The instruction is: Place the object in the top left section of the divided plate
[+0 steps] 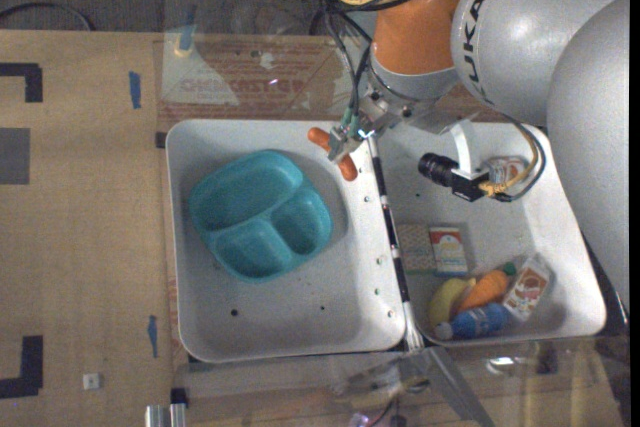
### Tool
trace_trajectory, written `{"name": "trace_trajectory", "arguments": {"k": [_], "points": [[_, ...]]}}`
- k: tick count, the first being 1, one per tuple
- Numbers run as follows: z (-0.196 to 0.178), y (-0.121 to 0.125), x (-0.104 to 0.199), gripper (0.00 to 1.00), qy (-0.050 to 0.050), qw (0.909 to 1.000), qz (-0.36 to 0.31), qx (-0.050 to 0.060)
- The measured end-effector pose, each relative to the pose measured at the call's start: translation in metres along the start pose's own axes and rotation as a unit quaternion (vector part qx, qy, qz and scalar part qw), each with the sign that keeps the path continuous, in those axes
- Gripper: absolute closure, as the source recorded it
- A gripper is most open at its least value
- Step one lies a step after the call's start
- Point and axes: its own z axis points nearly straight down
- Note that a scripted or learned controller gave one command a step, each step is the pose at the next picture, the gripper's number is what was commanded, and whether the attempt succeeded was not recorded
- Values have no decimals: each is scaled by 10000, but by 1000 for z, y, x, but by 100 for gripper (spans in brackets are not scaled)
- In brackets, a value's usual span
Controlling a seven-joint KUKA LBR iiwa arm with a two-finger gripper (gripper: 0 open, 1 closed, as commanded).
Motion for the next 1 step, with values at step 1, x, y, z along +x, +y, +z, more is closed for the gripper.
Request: {"name": "trace_trajectory", "arguments": {"k": [1], "points": [[100, 26, -5, 100, -2, 9969, 782, -4]]}}
